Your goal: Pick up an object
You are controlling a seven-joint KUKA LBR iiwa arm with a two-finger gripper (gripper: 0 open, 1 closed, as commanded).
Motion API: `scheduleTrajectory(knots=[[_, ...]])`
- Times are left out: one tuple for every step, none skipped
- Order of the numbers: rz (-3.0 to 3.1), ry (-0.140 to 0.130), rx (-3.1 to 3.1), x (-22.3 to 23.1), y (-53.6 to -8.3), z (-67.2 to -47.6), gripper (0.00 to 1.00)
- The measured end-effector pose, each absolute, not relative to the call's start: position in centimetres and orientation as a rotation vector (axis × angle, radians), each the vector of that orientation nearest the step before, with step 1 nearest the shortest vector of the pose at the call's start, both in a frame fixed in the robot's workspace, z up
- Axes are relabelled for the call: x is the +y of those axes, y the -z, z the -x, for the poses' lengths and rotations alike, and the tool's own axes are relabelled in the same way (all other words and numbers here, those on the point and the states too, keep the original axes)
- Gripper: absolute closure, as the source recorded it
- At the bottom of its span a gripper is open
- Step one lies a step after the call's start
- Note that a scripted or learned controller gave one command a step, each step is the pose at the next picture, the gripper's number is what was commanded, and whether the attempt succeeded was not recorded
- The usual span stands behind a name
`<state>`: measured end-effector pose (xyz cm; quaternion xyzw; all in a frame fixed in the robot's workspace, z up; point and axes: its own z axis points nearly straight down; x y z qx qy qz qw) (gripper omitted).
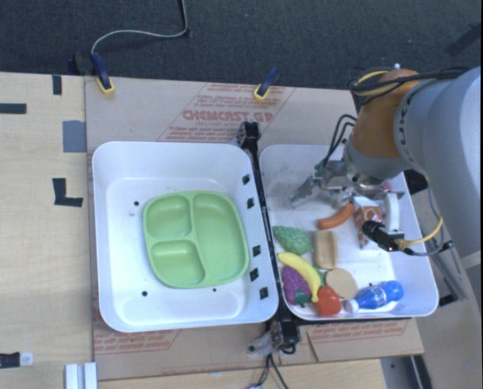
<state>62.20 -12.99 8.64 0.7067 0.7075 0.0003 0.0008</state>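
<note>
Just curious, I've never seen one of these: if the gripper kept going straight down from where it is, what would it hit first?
Probably the bare white floor of the right bin; the gripper hangs just above the sausage, though depth is unclear.

We see two white bins: the left bin point(112, 241) carries a pale green divided plate point(196, 238), and the right bin point(424, 286) carries a mix of bright toy foods. Among them we make out an orange sausage point(336, 215), a dark green leafy piece point(292, 238), a tan bread slice point(326, 250), a yellow banana point(303, 271), a purple grape bunch point(293, 285), a beige round piece point(342, 282), a red tomato point(328, 301) and a blue bottle point(379, 295) with a white cap. The arm point(436, 136) is grey with an orange band. The table point(31, 217) is light wood with black marks, under brown cardboard point(168, 112) printed in red, held by yellow-and-blue clamps point(266, 87).
</note>
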Motion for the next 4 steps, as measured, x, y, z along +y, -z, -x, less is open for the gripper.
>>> scheduleTrajectory(knots=[[-2.216, -0.004, 2.220, -15.7, -8.7, -58.3, 0.00], [-2.216, -0.004, 2.218, -14.6, -8.7, -53.6, 0.00], [-2.214, -0.004, 2.215, -14.7, -9.7, -53.6, 1.00], [-2.218, -0.003, 2.225, -6.2, -18.5, -54.4, 1.00]])
